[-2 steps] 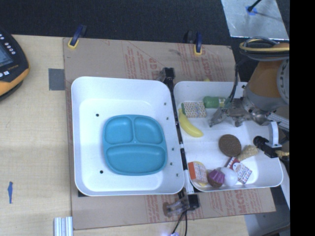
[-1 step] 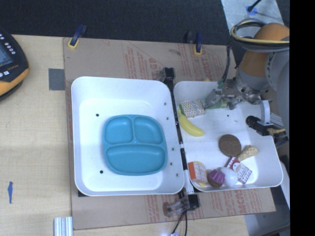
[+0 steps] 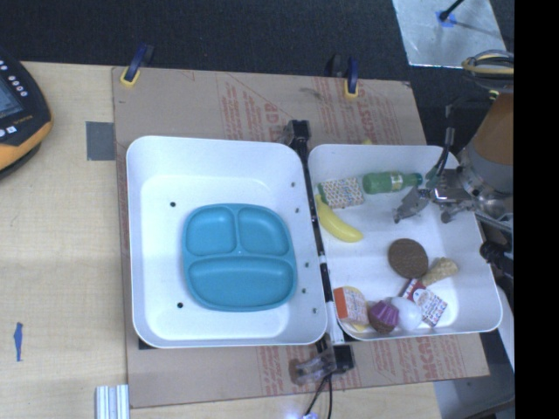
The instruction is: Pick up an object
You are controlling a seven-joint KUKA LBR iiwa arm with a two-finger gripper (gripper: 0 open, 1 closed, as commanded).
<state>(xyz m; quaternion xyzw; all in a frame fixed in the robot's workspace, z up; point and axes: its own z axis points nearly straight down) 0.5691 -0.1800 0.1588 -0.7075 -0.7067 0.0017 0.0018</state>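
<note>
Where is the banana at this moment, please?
The banana lies in the right bin, near its left wall, just below the small patterned box and left of the brown round cookie.

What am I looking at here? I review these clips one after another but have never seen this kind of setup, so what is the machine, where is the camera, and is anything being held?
The single camera is fixed above a bench and looks down at a slant. The machine is a robot arm reaching in from the right of the picture; its gripper is a two-finger claw, open here with its fingers spread, and nothing sits between them.

Two shallow white bins sit side by side on cardboard. The left bin holds a blue divided plate. The right bin holds small toy-like items: a green bottle, a banana, a brown round disc, and a cluster of small packets near the front edge. The gripper hangs over the right bin, just below the bottle's cap end.
</note>
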